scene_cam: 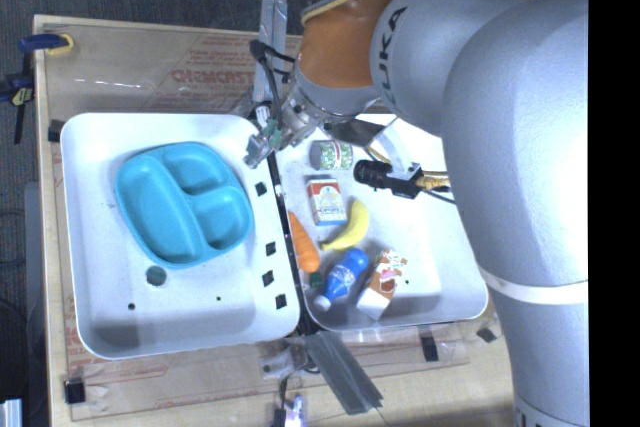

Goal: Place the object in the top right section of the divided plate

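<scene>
A blue divided plate (pixel 185 203) lies in the left white bin (pixel 90 295), with one large section on its left and two smaller ones on its right. My gripper (pixel 264 141) hangs over the wall between the two bins, just right of the plate's top right section (pixel 203 169). Nothing can be made out in its grasp. In the right bin (pixel 455 290) lie a can (pixel 332 155), a red and white box (pixel 325 200), a banana (pixel 347 227), a carrot (pixel 305 243), a blue bottle (pixel 342 277) and a small carton (pixel 383 280).
A small dark round object (pixel 155 277) rests on the left bin's floor below the plate. The arm's grey body with its orange band (pixel 340 45) covers the back and right of the right bin. A black cable part (pixel 385 177) sticks out over the can.
</scene>
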